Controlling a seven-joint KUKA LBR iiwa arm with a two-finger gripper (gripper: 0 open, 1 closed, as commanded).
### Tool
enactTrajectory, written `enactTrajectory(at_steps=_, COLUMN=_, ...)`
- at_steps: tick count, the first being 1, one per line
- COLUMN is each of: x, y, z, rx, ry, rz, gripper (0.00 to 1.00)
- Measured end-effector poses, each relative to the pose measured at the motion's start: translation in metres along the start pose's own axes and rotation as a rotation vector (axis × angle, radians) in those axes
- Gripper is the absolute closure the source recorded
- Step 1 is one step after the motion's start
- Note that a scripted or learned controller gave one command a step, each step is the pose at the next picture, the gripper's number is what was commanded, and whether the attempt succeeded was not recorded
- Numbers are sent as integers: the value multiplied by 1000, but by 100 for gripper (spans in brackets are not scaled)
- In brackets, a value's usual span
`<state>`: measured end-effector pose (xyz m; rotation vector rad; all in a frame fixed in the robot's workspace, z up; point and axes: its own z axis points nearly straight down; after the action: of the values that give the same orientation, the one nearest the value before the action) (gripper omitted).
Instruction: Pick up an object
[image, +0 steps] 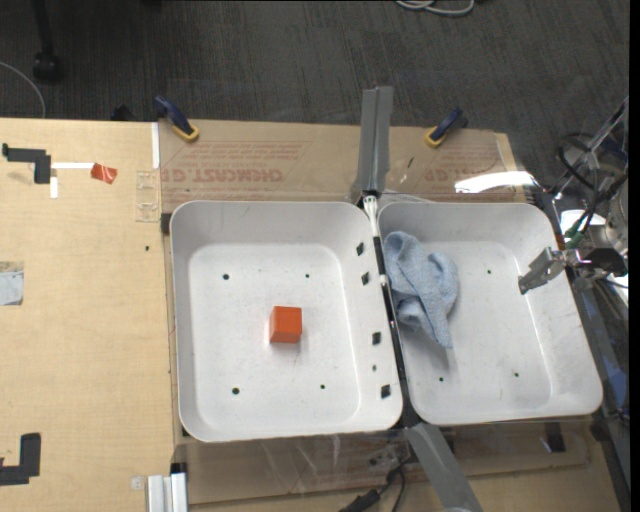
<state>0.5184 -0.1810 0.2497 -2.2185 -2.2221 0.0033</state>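
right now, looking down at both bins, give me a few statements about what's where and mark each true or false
1. The orange block lies in the left bin. True.
2. The blue cloth lies in the same bin as the block. False: it is in the right bin, bunched against that bin's left wall.
3. The gripper is over the right side of the right bin. True.
4. The gripper holds the cloth. False: the cloth lies apart from it on the bin floor, with bare white floor between them.
5. Two clamps sit at the far edge of the bench. True.
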Motion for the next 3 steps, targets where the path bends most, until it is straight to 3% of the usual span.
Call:
enactTrajectory(at_steps=1, x=-21, y=17, z=21, rx=0, ry=0, rz=82, gripper=0)
enactTrajectory(at_steps=2, x=-1, y=-23, z=148, rx=-1, ry=1, rz=-172, gripper=0)
enactTrajectory(at_steps=3, x=-2, y=-23, z=139, rx=-1, ry=1, rz=-169, gripper=100)
